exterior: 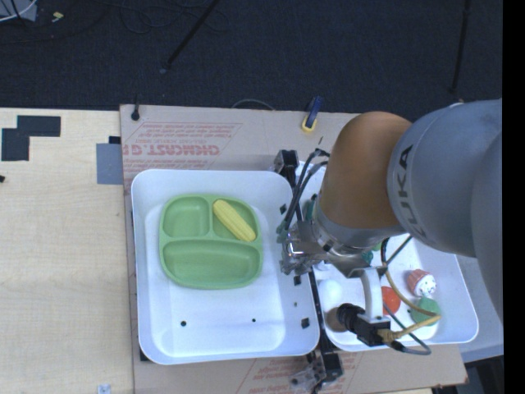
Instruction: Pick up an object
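1. Nearest me, at about five o'clock, the right bin [459,322] holds a small cluster of toys: a red piece [391,300], a green piece [426,308] and a white-and-red piece [424,283], close together.
2. The gripper [297,257] hangs over the seam between the bins; I cannot tell its grip state.
3. At nine o'clock, the left bin [213,335] carries a green divided plate [212,241].
4. A yellow corn cob [234,220] lies in the plate's upper-right compartment, toward one o'clock.
5. Farthest, at twelve o'clock, a blue-and-yellow clip [311,115] sits on the cardboard's far edge.
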Controlling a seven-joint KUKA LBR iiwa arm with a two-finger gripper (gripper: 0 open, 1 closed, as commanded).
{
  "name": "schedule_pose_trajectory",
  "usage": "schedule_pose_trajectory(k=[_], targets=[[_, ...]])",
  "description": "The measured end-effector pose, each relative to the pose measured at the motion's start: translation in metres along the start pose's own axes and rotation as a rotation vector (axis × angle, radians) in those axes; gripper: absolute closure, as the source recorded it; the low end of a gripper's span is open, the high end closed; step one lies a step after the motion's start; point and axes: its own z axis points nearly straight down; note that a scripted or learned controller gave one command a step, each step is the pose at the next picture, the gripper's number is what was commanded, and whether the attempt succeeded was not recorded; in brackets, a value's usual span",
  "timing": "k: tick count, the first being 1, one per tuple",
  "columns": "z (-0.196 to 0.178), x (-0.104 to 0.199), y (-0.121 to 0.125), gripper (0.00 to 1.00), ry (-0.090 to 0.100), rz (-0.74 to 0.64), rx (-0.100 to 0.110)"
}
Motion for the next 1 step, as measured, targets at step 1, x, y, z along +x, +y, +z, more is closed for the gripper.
schedule_pose_trajectory(k=[1], targets=[[0.0011,0.0133,-0.0107,1.00,-0.001,0.003,-0.001]])
